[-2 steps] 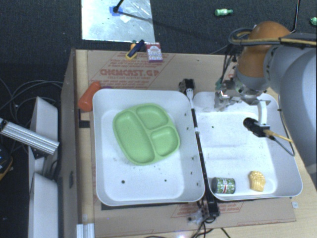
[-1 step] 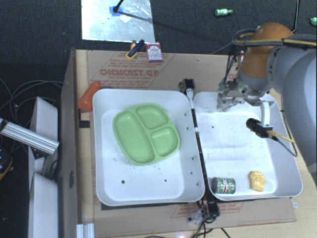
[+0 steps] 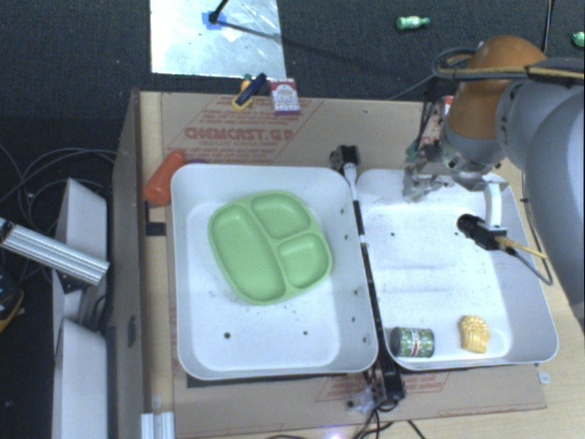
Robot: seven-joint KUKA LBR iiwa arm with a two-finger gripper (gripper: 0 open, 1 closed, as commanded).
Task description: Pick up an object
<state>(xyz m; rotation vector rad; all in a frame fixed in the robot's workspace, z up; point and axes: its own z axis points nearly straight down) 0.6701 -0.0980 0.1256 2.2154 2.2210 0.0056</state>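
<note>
Nearest me, a small green metal can (image 3: 412, 341) lies on its side at the near edge of the shallow white right-hand bin (image 3: 430, 273). A lumpy yellow toy (image 3: 473, 333) sits just beside it. Over that bin's far left corner hangs the grey arm's gripper (image 3: 422, 187); how wide it stands I cannot tell. Left of that bin, a second white bin (image 3: 196, 337) holds a pale green three-part plastic plate (image 3: 270, 245).

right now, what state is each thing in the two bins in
green three-compartment plastic plate: lying flat, open side up, in the left white bin
small green can: on its side, in the near left corner of the right white bin
yellow ridged toy piece: lying near the right bin's front edge, apart from the can
gripper: at the right bin's far end, away from both things
</note>
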